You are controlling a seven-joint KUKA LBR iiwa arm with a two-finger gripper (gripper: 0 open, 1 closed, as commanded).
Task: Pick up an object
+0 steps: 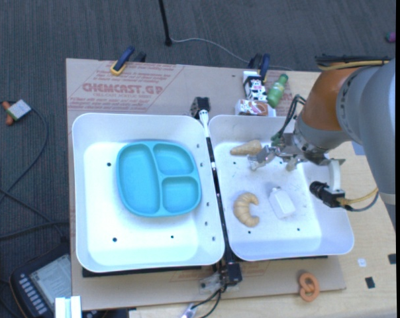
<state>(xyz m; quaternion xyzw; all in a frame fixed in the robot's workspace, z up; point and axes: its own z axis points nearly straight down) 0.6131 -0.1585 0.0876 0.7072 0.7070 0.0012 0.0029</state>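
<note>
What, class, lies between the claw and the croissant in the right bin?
Nothing visible. The claw hangs over the right bin, and bare white floor separates it from the croissant below-left. The white block sits beside the croissant, off that line.

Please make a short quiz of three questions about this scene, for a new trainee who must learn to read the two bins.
1. True or false: the blue tray lies in the left bin.
2. Which item in the right bin lies nearest to the gripper? A) the croissant B) the long bread roll C) the white block
3. Fill in: the blue tray has ___ compartments.

Key
1. True. The tray sits alone in the left bin.
2. B. The roll lies just left of the gripper, at the far side of the bin; the croissant and the block lie nearer the front.
3. Three.
</note>
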